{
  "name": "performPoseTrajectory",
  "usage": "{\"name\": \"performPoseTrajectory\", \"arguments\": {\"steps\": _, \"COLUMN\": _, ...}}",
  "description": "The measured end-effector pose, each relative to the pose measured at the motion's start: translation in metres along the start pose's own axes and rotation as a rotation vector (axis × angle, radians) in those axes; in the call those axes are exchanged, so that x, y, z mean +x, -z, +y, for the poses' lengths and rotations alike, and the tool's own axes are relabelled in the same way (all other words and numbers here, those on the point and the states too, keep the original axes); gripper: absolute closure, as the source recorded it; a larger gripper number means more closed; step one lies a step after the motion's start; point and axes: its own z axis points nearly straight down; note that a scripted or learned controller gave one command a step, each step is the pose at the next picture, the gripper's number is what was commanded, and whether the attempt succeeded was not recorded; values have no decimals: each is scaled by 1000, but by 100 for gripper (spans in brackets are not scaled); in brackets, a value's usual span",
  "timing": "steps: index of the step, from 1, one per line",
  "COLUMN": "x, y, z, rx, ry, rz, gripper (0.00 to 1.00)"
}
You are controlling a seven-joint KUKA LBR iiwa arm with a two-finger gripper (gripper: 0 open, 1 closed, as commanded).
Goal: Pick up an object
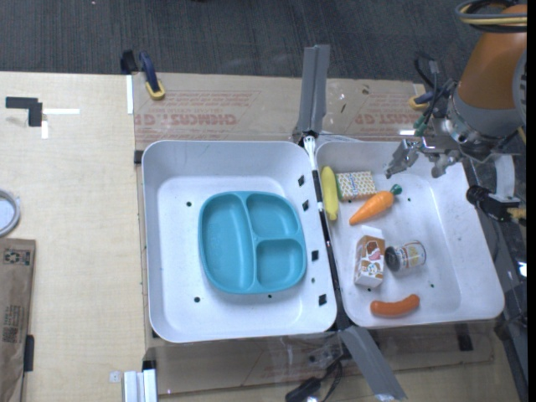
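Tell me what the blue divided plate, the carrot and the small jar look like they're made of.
Blue divided plate: likely moulded plastic, one even colour, soft sheen, rounded compartment ridges.
Carrot: probably a plastic toy, smooth uniform orange with a green tip.
Small jar: dark lid and a printed label; the body is too small to tell, maybe plastic or glass.

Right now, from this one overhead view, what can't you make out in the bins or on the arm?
- End effector: small against the right bin's back wall; open or shut cannot be judged.
- Arm: cut off by the right edge of the camera view.
- Jar and small carton: label print too small to read.
- Brown paper bag: cut off by the left edge.
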Motion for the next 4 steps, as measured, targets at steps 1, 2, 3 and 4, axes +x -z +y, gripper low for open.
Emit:
{"name": "performPoseTrajectory", "arguments": {"steps": 1, "x": 21, "y": -104, "z": 22, "rx": -12, "ry": 88, "rz": -2, "gripper": 0}}
{"name": "performPoseTrajectory", "arguments": {"steps": 2, "x": 11, "y": -109, "z": -5, "rx": -2, "ry": 139, "rz": 0, "gripper": 0}}
{"name": "performPoseTrajectory", "arguments": {"steps": 3, "x": 9, "y": -99, "z": -5, "rx": -3, "ry": 136, "rz": -1, "gripper": 100}}
{"name": "performPoseTrajectory", "arguments": {"steps": 4, "x": 63, "y": 15, "z": 37, "rx": -3, "ry": 84, "rz": -2, "gripper": 100}}
